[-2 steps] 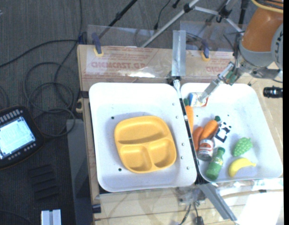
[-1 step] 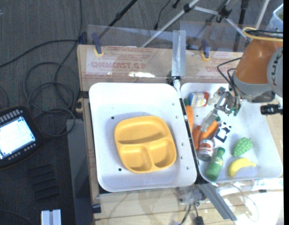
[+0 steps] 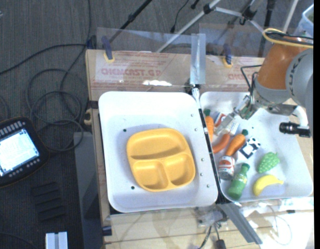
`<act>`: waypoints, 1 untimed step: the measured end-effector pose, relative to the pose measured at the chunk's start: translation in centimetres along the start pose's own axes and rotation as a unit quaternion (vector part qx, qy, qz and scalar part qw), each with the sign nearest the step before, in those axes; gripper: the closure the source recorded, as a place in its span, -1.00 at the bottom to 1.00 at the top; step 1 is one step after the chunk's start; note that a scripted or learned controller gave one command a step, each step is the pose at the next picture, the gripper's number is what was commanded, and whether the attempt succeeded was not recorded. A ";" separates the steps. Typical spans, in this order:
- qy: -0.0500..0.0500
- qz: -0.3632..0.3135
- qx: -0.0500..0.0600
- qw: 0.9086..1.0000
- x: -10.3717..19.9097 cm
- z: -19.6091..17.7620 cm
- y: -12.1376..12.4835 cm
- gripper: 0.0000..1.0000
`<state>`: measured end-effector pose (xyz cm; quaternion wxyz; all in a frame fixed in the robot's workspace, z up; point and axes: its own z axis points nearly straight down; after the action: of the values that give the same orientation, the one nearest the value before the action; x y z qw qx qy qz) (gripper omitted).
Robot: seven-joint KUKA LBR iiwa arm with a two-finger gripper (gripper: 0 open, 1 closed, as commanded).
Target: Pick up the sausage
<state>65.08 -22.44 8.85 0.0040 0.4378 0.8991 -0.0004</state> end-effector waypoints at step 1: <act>-0.022 0.147 -0.003 0.989 4.2 -1.0 -2.7 -1.00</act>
<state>60.34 -20.81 9.79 0.0256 0.5647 0.8248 -0.0065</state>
